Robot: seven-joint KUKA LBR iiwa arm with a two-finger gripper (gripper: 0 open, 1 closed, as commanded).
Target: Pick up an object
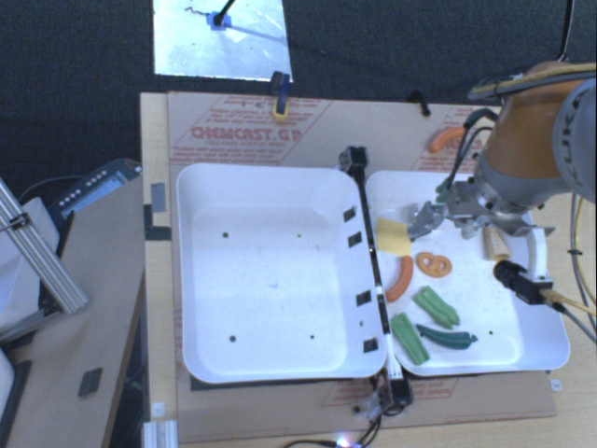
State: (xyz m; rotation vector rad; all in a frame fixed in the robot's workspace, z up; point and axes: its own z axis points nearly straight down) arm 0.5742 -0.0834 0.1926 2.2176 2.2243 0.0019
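The jaws [427,217] hang low over the upper left part of the right bin [536,343]; whether they are parted or closed cannot be told, and nothing shows between them. The grey arm [536,143], with its orange band, reaches in from 3 o'clock.

Just beside the jaws, at about 7 o'clock, lies a yellow block [393,238] against the bin's left wall. At 6 o'clock, a little farther off, sits an orange pretzel [433,265]. An orange sausage [400,278] lies at 7 o'clock beyond the yellow block, slanted along the divider. Farther out at 6 o'clock lie a green ridged piece [436,306], a second green piece [409,338] and a dark green pepper [446,337], close together near the bin's lower edge. A tan cylinder [493,244] lies at 4 o'clock, partly under the wrist.

Outside the bin, at 1 o'clock, an orange curved piece [446,139] rests on the worktop [242,129]. The left bin [270,269] lies at 9 o'clock.
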